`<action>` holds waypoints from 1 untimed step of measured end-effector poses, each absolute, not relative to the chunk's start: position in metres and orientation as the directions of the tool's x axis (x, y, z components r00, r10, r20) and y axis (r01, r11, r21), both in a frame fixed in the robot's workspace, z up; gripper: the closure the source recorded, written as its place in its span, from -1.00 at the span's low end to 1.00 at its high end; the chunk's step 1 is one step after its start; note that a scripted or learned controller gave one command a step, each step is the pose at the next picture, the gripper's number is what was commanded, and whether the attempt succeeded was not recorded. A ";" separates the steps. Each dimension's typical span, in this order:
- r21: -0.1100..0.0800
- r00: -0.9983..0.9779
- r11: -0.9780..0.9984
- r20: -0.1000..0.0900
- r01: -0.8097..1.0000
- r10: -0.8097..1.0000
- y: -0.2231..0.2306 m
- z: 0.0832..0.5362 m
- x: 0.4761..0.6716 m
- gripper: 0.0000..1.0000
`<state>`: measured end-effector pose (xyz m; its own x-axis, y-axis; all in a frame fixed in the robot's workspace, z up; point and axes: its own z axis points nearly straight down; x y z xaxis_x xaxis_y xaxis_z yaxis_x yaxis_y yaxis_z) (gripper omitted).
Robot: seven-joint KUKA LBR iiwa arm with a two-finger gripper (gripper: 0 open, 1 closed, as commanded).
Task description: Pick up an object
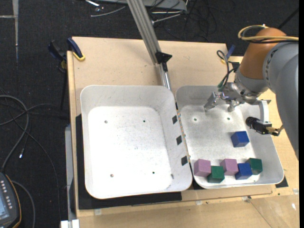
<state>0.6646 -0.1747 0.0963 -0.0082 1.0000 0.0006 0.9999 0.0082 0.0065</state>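
The likeliest thing to pick is the lone blue cube point(240, 138), which sits by itself in the right bin point(199, 96), apart from the others and toward that bin's right side; the remaining blocks crowd the near edge in a tight row, a pink cube point(202, 166) touching a green cube point(216, 174), then a second pink cube point(230, 166), a second blue cube point(243, 170) and a dark green cube point(255, 165) close together; the hand point(221, 103) hangs over the far part of the same bin with its fingers spread wide and nothing between them, well apart from every block; the risk, as I judge it, lies in the choice of target; a descent into the row could wedge a finger between neighbours, push two blocks together, or shove one against the bin's sloped wall so the fingers close on air; even the lone cube could skid on the smooth floor if one finger lands on its top edge; the left bin point(95, 96) beside it on the table point(118, 65) offers nothing to grasp.
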 end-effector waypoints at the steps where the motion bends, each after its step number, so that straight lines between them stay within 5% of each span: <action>1: -0.003 0.005 -0.005 -0.002 1.000 1.000 -0.214 0.095 0.616 -1.00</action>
